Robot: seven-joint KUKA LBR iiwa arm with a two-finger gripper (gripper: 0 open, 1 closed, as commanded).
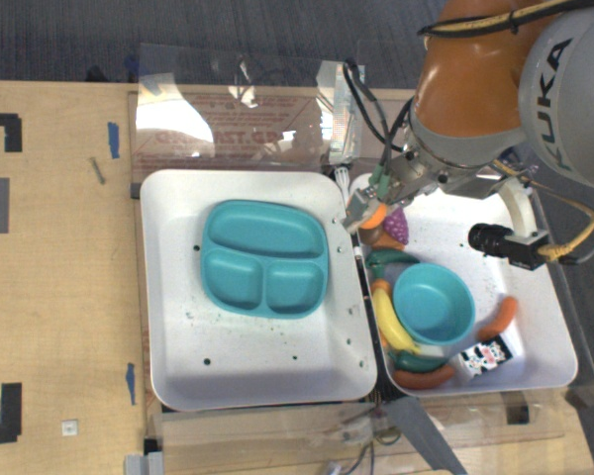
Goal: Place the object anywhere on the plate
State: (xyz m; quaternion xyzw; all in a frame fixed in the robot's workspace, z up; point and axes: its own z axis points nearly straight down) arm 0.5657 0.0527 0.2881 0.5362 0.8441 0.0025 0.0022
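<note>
Two shallow white bins sit side by side on the bench: the left bin point(168, 295) and the right bin point(549, 339). One teal plate point(264, 257) with three compartments lies in the left bin. In the right bin I count one teal bowl point(433, 303), one yellow banana point(391, 322), one purple piece point(396, 227), one orange sausage-shaped piece point(498, 317) and one small black-and-white block point(487, 354). There is one green item point(384, 261) partly hidden behind the bowl, and one reddish item point(423, 377) below it. One arm point(495, 57) reaches in.
</note>
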